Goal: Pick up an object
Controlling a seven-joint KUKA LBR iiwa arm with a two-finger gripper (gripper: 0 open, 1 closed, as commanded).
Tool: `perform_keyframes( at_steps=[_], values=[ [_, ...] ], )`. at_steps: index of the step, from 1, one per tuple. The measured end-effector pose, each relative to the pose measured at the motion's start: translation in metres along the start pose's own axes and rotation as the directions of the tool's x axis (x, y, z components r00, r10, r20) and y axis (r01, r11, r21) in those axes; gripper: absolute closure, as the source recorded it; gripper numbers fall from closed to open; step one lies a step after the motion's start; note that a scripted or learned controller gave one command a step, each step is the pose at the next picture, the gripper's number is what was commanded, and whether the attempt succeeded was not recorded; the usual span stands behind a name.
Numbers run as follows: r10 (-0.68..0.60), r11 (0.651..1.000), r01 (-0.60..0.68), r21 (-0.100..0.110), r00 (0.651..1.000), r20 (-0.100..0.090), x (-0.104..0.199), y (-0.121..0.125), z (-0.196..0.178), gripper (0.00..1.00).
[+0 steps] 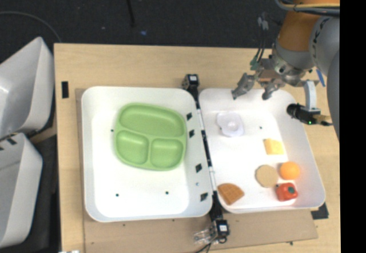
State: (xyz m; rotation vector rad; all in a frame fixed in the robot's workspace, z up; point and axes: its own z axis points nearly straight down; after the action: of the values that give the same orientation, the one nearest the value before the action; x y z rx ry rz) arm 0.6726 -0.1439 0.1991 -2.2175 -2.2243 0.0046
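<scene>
Down at the near edge of the right bin (297, 203) sit the small things: a brown waffle-like piece (230, 193), a red tomato-looking toy (286, 191), a tan round cookie (266, 175) and an orange ball (290, 170), with a yellow cheese wedge (274, 147) a bit further up. They're spread apart, which I'd guess leaves room for fingers around each one. Mid-bin there's a clear little cup (230, 125). The left bin (97, 189) has a green divided plate (151, 135). Far back, the end effector (255, 90) hangs over the right bin's rear edge, fingers spread and nothing between them, so no pick yet. The cup looks closest.
</scene>
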Motion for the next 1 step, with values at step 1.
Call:
perform_keyframes(
  at_steps=[1],
  values=[
    [0.003,1.000,-0.003,0.000,1.000,0.000,-0.0016,-0.0053,0.0614,0.00]
  ],
)
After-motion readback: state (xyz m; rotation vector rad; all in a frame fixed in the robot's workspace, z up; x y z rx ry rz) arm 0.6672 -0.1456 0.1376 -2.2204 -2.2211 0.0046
